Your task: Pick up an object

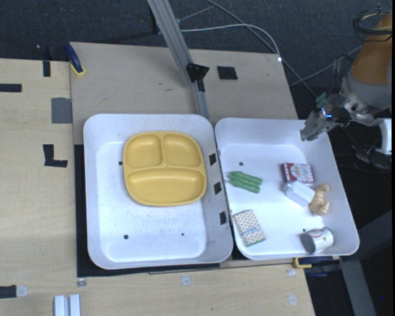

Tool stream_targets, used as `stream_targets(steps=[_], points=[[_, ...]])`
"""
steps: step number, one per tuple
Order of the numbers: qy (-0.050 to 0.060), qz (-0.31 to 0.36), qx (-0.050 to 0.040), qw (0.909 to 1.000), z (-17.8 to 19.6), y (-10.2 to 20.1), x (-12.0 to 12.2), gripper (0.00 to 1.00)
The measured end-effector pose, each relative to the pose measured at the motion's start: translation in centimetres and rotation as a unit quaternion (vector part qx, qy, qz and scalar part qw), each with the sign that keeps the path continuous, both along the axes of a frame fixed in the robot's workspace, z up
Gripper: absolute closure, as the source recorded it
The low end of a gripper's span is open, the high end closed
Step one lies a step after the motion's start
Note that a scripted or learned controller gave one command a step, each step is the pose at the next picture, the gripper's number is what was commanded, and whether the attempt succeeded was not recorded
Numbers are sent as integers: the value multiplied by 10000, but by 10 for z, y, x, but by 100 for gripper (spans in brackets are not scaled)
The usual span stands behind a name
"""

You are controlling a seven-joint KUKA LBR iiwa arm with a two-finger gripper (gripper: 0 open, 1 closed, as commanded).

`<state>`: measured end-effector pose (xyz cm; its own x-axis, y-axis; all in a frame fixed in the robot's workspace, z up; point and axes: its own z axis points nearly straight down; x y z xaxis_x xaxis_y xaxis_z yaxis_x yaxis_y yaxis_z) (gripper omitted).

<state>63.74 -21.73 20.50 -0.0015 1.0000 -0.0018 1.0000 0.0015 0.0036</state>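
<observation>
At the near edge of the right bin a can lies on its side in the near right corner. To its left lies a patterned packet, near the bin's left wall. Farther in, a tan piece lies by the right wall, touching or just beside a white tube, and a red-and-white box sits just beyond that. Green beans lie left of these, well apart from the box. In the left bin a yellow tray with three compartments rests toward the far side. Farthest off, the gripper hangs over the right bin's far right corner, apart from every object; nothing is seen between its tips, and whether the jaws are spread or closed I cannot tell. By my reading the pick is not yet begun: no object is lifted, all lie on the bin floors. What is left is choosing one, most likely the box or tube nearest the gripper, then descending, closing and lifting
</observation>
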Motion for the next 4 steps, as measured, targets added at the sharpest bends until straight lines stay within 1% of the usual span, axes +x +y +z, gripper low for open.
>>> stream_targets(steps=[1, 2, 3, 4], points=[[-13, 6, -1, 10000, 63, 6, 5, 100], [32, 16, 14, 10000, 46, 53, -10, 100], [29, 20, 16, 10000, 44, 104, -17, 100], [39, 22, 17, 10000, 34, 162, -41, 100]])
